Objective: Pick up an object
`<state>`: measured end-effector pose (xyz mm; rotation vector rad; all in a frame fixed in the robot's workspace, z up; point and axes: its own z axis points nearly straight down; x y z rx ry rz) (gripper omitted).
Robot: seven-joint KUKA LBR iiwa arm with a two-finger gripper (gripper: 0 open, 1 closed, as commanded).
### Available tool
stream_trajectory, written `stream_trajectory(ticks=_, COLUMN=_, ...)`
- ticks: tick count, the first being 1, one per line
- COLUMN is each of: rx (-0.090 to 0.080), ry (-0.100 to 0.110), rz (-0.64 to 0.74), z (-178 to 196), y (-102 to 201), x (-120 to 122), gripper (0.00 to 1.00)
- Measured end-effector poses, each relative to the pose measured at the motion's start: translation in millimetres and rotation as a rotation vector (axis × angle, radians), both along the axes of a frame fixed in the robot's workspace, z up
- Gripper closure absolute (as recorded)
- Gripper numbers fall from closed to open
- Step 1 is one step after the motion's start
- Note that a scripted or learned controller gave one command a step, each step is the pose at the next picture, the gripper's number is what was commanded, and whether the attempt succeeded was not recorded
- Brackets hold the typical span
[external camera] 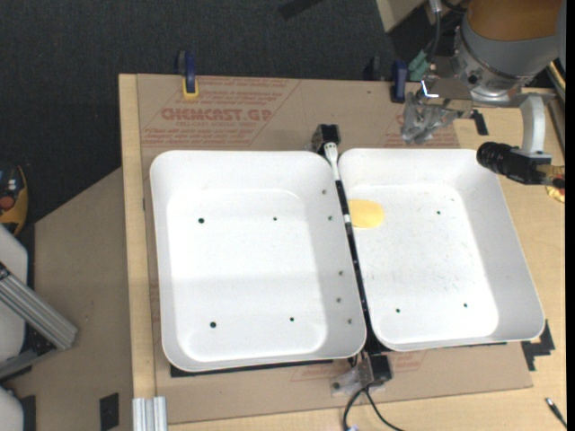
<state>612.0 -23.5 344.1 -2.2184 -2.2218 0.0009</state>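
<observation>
The bench was a brown cardboard-covered board (pixel 269 106) with two shallow white bins side by side, the left bin (pixel 180 187) and the right bin (pixel 503 241). A small flat yellow object (pixel 366 214) sat in the right bin, up near its back-left corner, close to the divider. The gripper (pixel 422 126) hung over the board just behind the right bin's back rim, well apart from the yellow thing and holding nothing that I could see.

A robotics laboratory or test cell is indicated. Two shallow white plastic bins (pixel 243 254) are fixed side by side on a brown cardboard-covered worktop (pixel 269 110), secured by a blue-and-yellow clamp (pixel 188 72). Extruded aluminium framing (pixel 36 308) and loose black cabling (pixel 364 407) are noted.
</observation>
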Motion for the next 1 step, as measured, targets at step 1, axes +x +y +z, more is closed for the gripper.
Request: stream_trajectory(ticks=1, rx=0.003, ry=0.004, rz=0.009, z=-43.6, y=111.7, x=13.3, gripper=1.00)
